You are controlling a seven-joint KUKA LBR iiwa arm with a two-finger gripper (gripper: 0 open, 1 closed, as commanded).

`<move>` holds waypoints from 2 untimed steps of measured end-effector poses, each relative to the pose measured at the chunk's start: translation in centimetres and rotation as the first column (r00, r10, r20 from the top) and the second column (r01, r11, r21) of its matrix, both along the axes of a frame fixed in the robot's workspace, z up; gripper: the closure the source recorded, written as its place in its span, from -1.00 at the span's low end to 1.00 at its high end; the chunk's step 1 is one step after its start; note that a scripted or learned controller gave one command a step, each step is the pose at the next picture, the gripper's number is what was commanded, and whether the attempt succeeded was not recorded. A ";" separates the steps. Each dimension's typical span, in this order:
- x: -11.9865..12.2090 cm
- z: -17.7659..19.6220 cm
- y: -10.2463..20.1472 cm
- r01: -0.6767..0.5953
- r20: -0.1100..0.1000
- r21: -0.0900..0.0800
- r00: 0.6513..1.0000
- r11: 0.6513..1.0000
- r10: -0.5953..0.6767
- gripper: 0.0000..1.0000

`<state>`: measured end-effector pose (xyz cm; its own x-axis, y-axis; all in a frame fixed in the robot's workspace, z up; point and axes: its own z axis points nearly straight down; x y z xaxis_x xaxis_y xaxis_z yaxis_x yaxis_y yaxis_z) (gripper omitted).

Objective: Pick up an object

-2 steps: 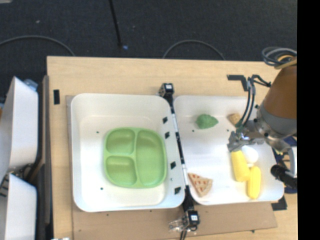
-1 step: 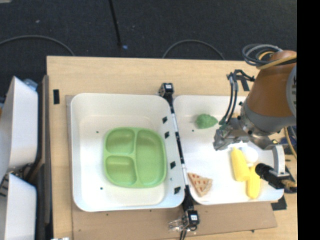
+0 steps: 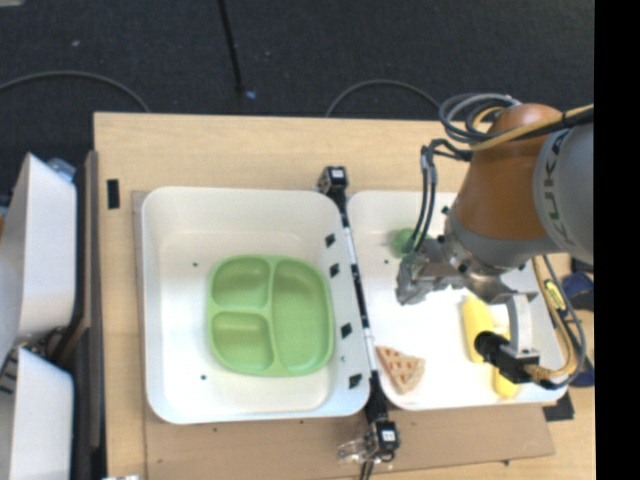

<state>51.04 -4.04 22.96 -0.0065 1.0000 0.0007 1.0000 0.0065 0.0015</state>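
My gripper (image 3: 410, 286) hangs low over the left part of the right bin (image 3: 440, 393), with the grey and orange arm reaching in from the right. Just behind it, a small green thing (image 3: 403, 238) lies on the bin floor, partly hidden by the wrist. A pizza-slice toy (image 3: 400, 369) rests in the bin's front left corner, apart from the gripper. Toward the front right lies a yellow banana-like thing (image 3: 476, 321), partly covered by the robot. Nothing shows between the gripper and the bin floor.
The left bin (image 3: 170, 218) holds a green divided plate (image 3: 270, 313) at its middle. A ridge with black clips (image 3: 350, 288) separates the two bins. White boxes (image 3: 40, 258) stand off the bench's left edge.
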 end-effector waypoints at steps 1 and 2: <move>0.7 -0.6 5.0 0.000 0.000 0.000 1.000 1.000 0.000 1.00; 1.4 1.3 10.8 -0.002 0.001 0.001 1.000 1.000 0.002 1.00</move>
